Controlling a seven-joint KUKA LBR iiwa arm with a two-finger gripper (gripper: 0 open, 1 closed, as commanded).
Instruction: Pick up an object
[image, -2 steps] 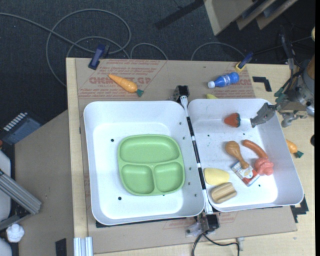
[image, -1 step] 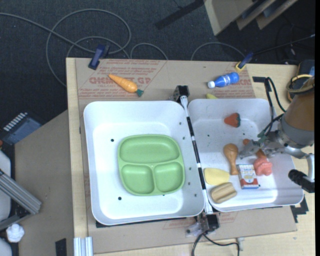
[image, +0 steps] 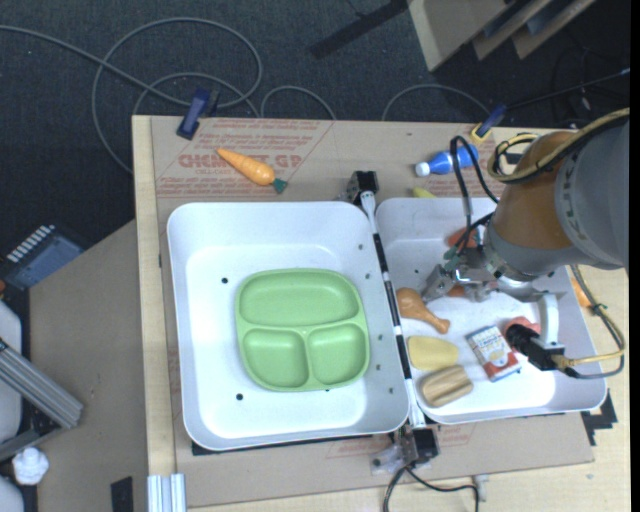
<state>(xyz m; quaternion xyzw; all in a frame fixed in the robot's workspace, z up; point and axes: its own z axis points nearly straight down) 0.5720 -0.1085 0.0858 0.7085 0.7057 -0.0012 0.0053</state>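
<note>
The claw (image: 455, 278) hangs low in the right bin (image: 570, 400); whether it is apart or together, I cannot tell; the drumstick (image: 420, 309) lies just beside it, toward the divider, long axis slanting down toward the cheese wedge (image: 432, 350).

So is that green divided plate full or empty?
Empty: the green three-compartment plastic plate in the left white bin shows bare compartments.

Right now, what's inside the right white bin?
A toy drumstick, a yellow wedge, a bread roll and a small box. The arm covers the rest.
</note>
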